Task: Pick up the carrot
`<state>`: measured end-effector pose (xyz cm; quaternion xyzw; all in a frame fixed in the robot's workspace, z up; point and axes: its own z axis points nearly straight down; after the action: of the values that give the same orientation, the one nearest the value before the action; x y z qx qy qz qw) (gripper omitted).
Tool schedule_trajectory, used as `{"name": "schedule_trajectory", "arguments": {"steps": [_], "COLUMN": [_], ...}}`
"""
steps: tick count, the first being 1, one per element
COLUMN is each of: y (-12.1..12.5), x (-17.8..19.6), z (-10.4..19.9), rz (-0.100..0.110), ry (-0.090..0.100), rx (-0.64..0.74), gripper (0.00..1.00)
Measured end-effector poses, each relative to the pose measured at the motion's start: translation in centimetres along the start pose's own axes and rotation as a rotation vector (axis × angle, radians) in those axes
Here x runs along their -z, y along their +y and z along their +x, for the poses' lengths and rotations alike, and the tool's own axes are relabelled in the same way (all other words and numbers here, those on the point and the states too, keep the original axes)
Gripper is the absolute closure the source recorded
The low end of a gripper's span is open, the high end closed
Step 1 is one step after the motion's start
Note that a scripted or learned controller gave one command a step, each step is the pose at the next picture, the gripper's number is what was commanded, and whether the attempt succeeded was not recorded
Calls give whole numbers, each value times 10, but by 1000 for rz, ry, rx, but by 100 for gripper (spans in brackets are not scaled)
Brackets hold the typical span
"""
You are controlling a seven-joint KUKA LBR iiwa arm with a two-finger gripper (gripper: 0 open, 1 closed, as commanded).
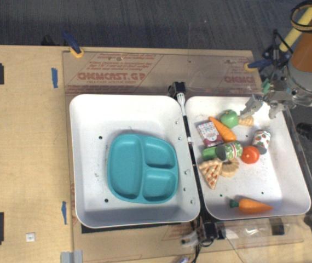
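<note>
Carrot point(252, 205) alone at near edge — toy food point(227, 147) clustered beyond; gripper point(261, 106) above

Orange carrot point(253, 205) flat, right bin's point(295, 193) front

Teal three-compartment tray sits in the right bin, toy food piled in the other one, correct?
Not quite. The camera view shows the teal three-compartment plastic tray in the left white bin; the toy food, including an orange carrot, lies in the right white bin.

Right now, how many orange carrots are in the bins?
2. One orange toy carrot lies alone near the right bin's front edge; another sits in the toy pile. More may be hidden beneath.
</note>
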<state>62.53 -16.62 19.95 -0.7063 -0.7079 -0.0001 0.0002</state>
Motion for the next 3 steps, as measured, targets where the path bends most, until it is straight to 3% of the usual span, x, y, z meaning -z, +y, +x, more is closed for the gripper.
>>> {"name": "schedule_trajectory", "arguments": {"steps": [1, 2, 3], "y": [3, -4, -15], "x": [-95, -99, -112], "z": [38, 67, 45], "rz": [-20, -33, -9], "ry": [-4, -9, -2], "rx": [-30, -106, -537], "gripper": [0, 0, 0]}}
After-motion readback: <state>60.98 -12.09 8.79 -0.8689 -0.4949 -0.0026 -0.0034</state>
